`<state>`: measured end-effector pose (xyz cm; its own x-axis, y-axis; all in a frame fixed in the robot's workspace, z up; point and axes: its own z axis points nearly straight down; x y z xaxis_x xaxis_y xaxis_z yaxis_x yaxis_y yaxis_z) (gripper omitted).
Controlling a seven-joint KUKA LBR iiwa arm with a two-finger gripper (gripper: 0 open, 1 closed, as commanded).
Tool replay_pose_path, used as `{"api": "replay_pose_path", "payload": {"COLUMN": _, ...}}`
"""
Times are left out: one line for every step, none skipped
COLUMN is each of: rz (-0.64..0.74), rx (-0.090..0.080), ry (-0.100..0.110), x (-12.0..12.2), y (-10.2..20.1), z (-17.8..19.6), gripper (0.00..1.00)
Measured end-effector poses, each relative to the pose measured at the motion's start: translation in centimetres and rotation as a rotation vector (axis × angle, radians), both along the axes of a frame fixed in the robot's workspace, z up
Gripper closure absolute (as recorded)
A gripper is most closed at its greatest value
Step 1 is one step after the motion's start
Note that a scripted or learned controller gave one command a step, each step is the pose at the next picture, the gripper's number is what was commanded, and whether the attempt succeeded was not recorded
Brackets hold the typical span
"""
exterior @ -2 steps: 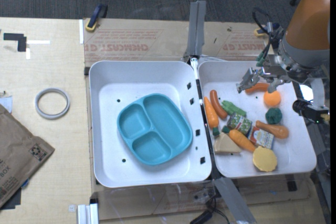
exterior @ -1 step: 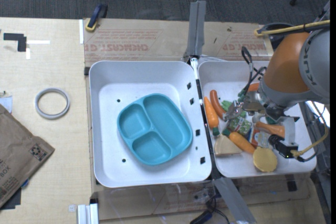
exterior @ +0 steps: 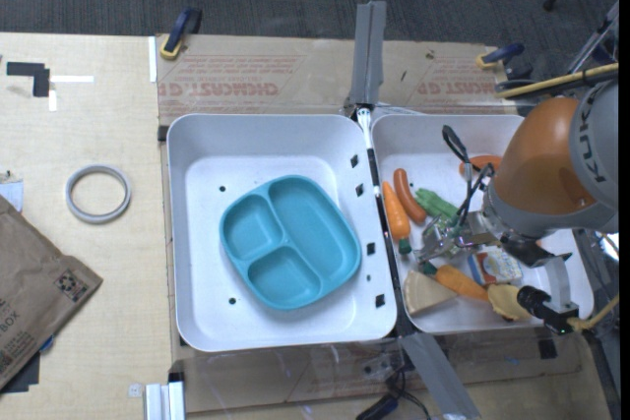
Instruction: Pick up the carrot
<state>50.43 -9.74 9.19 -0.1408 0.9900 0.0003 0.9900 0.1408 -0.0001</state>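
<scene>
The carrot [exterior: 395, 213] lies in the right bin [exterior: 394, 135], close beside the divider that separates it from the left bin [exterior: 187, 211]. It is an orange tapered piece with its long axis running roughly up and down the view, slightly tilted. A red sausage-like item [exterior: 407, 192] lies just beside it on the right, nearly parallel, and a green piece [exterior: 436, 204] sits further right. A second orange piece [exterior: 461, 281] rests lower in the bin on a pale wedge [exterior: 425, 295]; it could also be taken for a carrot, so the target should be confirmed. The gripper [exterior: 441, 239] sits low over the clutter in the middle of the right bin, beneath the orange band of the arm [exterior: 541, 162]. Whether its jaws are wide or narrow cannot be told from this view, and nothing is visibly held. The carrot lies to the view's left of the gripper and slightly upward, near but apart. In judgement, the coming move requires a short shift toward the divider and jaws closing across the carrot's narrow width. The blue divided plate [exterior: 288, 241] in the left bin is not involved.
</scene>
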Motion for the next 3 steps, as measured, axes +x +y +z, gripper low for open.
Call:
{"api": "replay_pose_path", "payload": {"rz": -0.015, "rx": 0.0, "ry": 0.002, "x": -2.72, "y": -0.02, "z": -0.06, "gripper": 0.0}}
{"api": "replay_pose_path", "payload": {"rz": -0.019, "rx": 0.0, "ry": 0.001, "x": -2.68, "y": -0.09, "z": 0.8, "gripper": 1.0}}
{"api": "replay_pose_path", "payload": {"rz": -0.018, "rx": 0.0, "ry": 0.002, "x": -2.68, "y": -0.09, "z": 0.81, "gripper": 0.0}}
